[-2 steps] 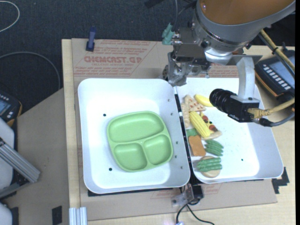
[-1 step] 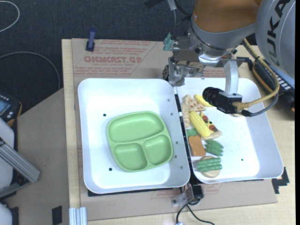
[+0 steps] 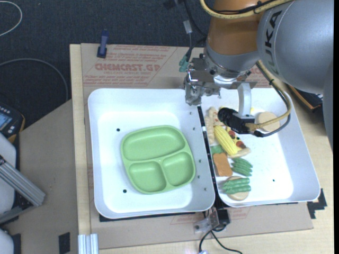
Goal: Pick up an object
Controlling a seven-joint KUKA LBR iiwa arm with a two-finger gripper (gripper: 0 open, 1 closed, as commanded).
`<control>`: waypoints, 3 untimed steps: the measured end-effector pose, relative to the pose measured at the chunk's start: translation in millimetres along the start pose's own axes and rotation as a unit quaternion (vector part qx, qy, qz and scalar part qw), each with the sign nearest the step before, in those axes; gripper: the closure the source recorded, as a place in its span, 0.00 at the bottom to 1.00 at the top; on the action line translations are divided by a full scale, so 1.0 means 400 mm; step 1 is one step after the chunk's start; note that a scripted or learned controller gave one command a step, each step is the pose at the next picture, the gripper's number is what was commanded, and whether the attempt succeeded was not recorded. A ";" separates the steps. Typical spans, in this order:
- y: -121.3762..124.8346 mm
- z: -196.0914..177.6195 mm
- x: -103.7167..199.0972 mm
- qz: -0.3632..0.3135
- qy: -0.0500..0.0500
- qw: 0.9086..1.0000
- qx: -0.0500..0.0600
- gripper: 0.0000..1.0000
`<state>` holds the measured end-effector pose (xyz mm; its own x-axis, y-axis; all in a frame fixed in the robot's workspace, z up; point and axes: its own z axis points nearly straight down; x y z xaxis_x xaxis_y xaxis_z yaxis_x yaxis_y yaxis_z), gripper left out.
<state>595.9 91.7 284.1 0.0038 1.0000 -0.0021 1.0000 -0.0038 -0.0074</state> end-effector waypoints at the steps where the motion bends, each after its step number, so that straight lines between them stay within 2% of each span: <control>1: -0.156 0.204 0.081 -0.003 0.001 1.000 0.004 1.00; 2: -0.268 -0.190 0.040 -0.002 0.002 1.000 -0.007 1.00; 3: -0.295 -0.302 0.224 -0.004 0.002 1.000 -0.006 1.00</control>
<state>479.2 182.2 405.4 -0.0038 1.0000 0.0017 1.0000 0.0038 0.0045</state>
